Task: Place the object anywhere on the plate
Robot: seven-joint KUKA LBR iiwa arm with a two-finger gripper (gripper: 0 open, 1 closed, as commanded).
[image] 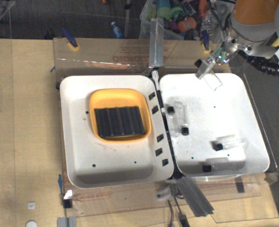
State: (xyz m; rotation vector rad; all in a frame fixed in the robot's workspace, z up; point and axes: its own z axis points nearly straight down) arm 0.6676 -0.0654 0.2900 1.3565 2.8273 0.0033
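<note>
1. The arm (255,6) enters from the upper right corner of the camera view, above the far right corner of the right bin (252,126).
2. Its orange band fills the top of that corner, with the grey wrist section just below it.
3. The wrist slants down and to the left, toward the far edge of the right bin.
4. The gripper (210,72) hangs over the far rim of the right bin, near the middle of that rim.
5. Its fingers look pale and translucent; whether they are parted cannot be made out.
</note>
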